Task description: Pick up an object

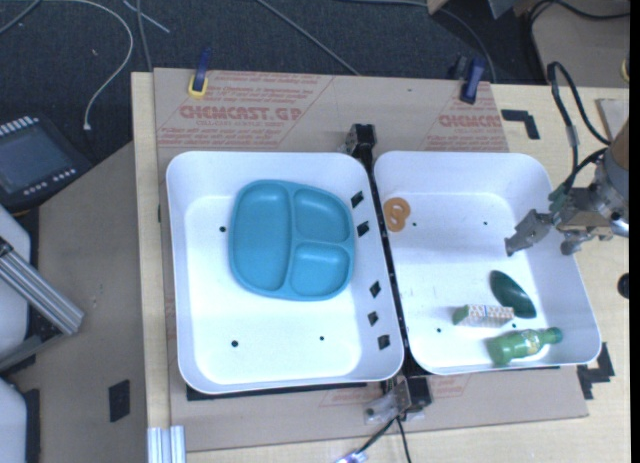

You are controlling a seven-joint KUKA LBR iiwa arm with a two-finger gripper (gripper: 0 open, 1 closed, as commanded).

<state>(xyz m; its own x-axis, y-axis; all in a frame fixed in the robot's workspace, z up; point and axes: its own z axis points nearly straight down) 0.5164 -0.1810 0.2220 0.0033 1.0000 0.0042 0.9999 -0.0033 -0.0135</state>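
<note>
Glossy green bottle (522, 343), rounded, lying flat

Bins (200, 351): smooth white plastic, slight sheen.
Divided plate (292, 239): matt blue plastic.
Bench top (330, 101): printed brown cardboard, matt.
Green bottle (522, 343): glossy plastic.
Floor (300, 1): dark carpet, rough.

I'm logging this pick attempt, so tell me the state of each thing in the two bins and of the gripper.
Blue divided plate: flat in the left bin, nothing on it.
Orange pretzel-shaped piece: lying loose in the right bin.
Dark green oval object: lying untouched.
Patterned tube: on its side.
Green bottle: on its side.
Gripper: over the right bin, holding nothing.
</note>
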